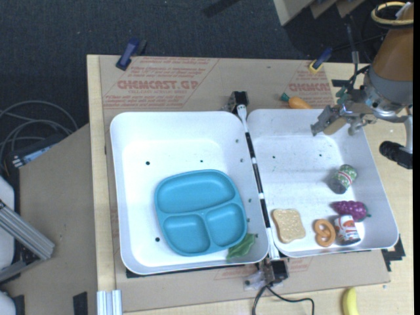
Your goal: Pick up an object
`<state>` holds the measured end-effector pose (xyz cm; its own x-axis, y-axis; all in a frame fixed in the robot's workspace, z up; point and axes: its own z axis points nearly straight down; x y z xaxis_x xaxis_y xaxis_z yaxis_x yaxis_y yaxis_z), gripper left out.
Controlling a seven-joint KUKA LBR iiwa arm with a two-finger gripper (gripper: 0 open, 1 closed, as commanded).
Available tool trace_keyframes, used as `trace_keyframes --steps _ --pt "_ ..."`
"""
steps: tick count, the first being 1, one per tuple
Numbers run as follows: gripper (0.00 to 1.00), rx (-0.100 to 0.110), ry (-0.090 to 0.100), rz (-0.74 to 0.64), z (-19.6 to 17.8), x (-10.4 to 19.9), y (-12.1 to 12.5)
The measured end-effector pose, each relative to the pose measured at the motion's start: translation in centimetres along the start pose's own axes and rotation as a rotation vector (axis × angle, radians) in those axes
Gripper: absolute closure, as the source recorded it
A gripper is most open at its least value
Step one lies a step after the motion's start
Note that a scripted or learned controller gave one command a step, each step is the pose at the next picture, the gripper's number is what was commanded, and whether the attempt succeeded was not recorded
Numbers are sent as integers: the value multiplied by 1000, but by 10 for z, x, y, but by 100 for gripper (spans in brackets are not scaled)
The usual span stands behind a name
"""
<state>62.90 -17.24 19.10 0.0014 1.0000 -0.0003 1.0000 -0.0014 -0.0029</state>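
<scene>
We see the tool (336, 119) open and holding nothing above the far edge of the right bin (295, 151), so the pick remains; the nearest object, a small can (342, 178), lies inside that bin.

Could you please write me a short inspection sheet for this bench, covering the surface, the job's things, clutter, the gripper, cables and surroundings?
Surface: board-topped bench bearing the left bin and the right bin side by side.
Job's things: right bin holds toast slice, pretzel, grapes, small can and a green-grey item.
Clutter: blue divided plate and green leaf in left bin; orange piece and blue clip on the bench.
Gripper: gripper above right bin's far edge, holding nothing seen.
Cables: cable coils on floor, left.
Surroundings: dark carpet.
</scene>
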Motion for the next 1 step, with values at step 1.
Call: trace_keyframes --steps 1 --pt "0 -1 3 -2 91 -45 -31"
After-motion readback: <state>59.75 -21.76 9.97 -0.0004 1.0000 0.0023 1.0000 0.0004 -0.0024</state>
